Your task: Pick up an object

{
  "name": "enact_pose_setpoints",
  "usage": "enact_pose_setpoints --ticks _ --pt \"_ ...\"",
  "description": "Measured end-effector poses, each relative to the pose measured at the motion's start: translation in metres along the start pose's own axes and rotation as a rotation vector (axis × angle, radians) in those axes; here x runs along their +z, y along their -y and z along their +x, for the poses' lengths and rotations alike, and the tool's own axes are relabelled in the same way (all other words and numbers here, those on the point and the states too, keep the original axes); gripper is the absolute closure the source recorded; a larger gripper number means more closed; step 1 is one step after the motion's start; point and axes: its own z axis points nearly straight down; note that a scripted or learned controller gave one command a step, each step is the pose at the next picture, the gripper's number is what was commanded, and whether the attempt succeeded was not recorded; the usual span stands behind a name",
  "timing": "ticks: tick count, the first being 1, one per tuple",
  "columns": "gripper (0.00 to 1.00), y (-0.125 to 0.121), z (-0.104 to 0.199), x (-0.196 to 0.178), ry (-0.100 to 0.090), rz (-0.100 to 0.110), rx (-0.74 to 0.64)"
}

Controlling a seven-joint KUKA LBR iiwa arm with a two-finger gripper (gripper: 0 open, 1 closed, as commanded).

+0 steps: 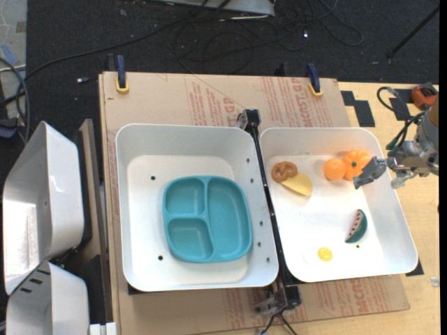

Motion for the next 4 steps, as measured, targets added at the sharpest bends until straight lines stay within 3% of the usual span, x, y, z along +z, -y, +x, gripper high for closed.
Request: enact_pose_setpoints --ticks 1,3,4 --pt "0.00 -0.003 0.001 -0.006 0.003 -0.011 -0.003" --pt "0.00 -0.012 0.001 0.114 0.001 -0.007 -0.002" --pt "0.00 -0.012 0.002 0.148 0.002 -0.010 -0.001"
